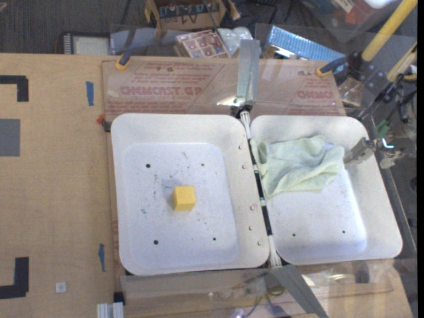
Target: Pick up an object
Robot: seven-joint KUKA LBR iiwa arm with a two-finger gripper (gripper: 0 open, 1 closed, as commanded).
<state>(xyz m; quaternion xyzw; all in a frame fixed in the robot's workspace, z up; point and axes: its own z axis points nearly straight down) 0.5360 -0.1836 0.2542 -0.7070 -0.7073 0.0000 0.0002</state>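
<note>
A small yellow cube (185,198) lies near the middle of the left white bin (132,138), resting flat on the bin floor with nothing touching it. A crumpled pale green cloth (299,165) lies in the upper part of the right white bin (331,237). The cloth spreads from the bin's left wall toward its right rim.
A metal divider strip (248,78) stands behind the seam between the bins. A clear sheet with red lettering (172,88) lies behind the bins. Cables and metal hardware (381,144) crowd the right bin's right rim. Boxes and clutter (199,25) sit beyond the bench.
</note>
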